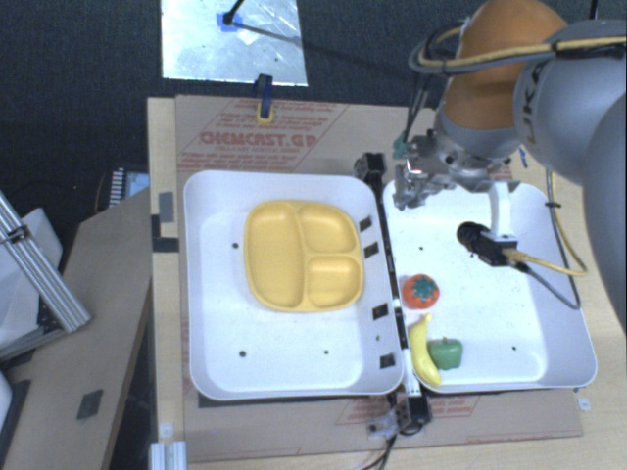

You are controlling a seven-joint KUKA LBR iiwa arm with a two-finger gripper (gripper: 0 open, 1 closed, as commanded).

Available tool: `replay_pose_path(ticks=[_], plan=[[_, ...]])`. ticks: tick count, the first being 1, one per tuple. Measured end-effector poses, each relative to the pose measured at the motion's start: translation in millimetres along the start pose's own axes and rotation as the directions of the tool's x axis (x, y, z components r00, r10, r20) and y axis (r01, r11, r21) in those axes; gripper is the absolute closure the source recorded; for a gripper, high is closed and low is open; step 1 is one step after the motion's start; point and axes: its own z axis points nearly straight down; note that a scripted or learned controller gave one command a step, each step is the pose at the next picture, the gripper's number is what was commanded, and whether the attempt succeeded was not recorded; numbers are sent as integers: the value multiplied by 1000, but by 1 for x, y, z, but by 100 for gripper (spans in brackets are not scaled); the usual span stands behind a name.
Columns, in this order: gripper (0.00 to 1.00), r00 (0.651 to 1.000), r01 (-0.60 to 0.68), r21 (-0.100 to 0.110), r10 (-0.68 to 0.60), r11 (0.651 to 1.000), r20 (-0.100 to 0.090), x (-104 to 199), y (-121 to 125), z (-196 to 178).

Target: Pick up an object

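Tomato [420,291] looks the easiest pick: it sits alone at 9 o'clock in the right bin [529,311], near the wall shared with the left bin [223,346], with bare floor all round it. The banana [423,352] and a green fruit [448,352] lie touching each other at 7 o'clock in the same bin, the banana hard against the wall, so either one makes a poorer target. A yellow plate [299,255] fills the middle of the left bin and is too flat and broad for a good grip.

The end effector [409,192] hangs over the 11 o'clock corner of the right bin, and the tomato lies at 6 o'clock from it. Nothing shows in its grasp, and I cannot tell whether it is spread apart or drawn together.

To do the step well, I judge the arm should travel toward 6 o'clock at its present height and stop directly above the tomato. It should be spread wide before it goes straight down. The closing line is best run from 12 to 6 o'clock, parallel to the wall, so neither side fouls it. Being round, the tomato could roll, so the grip should close across its widest part, then lift straight up.
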Motion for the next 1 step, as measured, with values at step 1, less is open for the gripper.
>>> replay_pose_path(ticks=[1], plan=[[100,1000,1,-2,-1,1000,-1,54,6,-3]])
